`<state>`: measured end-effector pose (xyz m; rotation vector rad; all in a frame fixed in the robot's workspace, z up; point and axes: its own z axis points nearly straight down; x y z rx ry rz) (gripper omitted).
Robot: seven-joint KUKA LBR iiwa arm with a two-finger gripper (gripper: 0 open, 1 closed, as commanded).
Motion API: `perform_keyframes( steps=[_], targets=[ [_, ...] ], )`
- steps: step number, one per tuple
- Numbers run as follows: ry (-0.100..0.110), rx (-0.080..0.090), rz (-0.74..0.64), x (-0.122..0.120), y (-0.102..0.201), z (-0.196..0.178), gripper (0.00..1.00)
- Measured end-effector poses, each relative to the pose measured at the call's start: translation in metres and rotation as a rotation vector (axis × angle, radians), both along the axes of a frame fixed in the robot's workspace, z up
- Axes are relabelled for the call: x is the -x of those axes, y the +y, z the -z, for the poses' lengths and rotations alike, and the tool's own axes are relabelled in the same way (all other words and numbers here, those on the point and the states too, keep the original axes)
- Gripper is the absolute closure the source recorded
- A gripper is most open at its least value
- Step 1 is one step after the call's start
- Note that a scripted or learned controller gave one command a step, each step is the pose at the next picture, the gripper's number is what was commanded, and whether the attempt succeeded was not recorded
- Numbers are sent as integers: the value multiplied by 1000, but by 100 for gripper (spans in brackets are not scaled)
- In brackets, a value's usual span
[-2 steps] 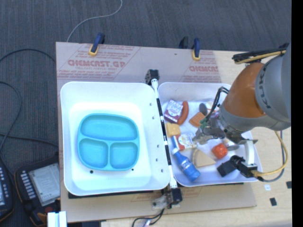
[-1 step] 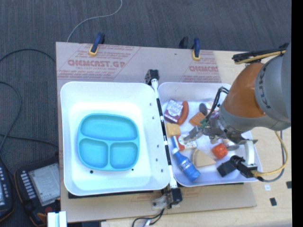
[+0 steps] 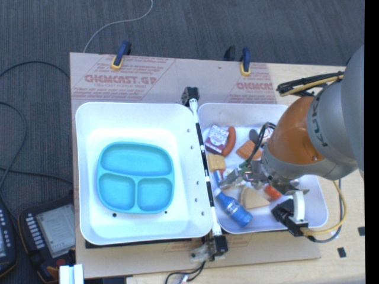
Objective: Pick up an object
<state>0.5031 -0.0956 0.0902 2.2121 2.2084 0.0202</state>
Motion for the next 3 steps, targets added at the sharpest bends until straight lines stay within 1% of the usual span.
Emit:
perform_keyframes(
  steps=[1, 2, 3],
  targets=[
    [-2, 1, 1, -2, -2, -9, 100],
    [-1, 2, 1, -2, -2, -9, 0],
    [2, -3, 0, -3, -1, -17, 100]
  ],
)
